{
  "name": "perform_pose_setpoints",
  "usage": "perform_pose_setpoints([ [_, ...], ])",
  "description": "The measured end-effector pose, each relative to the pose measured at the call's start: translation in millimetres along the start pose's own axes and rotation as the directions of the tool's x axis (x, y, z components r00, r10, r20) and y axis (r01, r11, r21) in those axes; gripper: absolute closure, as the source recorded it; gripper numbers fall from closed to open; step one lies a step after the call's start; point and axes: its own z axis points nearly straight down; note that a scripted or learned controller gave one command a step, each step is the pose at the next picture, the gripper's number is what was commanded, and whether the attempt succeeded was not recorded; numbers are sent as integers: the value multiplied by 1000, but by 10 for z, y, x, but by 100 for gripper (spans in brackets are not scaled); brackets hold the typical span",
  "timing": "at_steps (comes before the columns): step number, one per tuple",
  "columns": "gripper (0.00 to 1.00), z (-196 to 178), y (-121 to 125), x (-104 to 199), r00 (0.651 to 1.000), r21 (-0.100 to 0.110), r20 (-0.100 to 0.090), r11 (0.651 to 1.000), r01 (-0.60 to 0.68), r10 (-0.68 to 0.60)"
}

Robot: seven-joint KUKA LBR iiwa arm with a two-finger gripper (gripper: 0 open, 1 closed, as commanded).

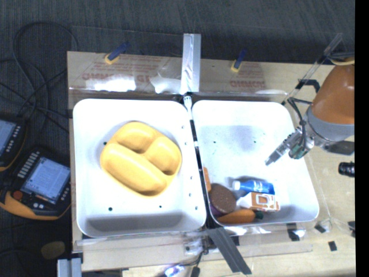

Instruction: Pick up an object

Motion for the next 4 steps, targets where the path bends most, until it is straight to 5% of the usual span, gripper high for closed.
perform_pose_setpoints([
  [1,100,522,-49,-78,976,0,-3,976,-216,216],
  [2,0,521,-50,-79,976,0,-2,976,-216,216],
  [3,0,717,-288,425,961,1,-3,961,-276,276],
  [4,0,339,-138,768,946,2,-4,946,-324,324],
])
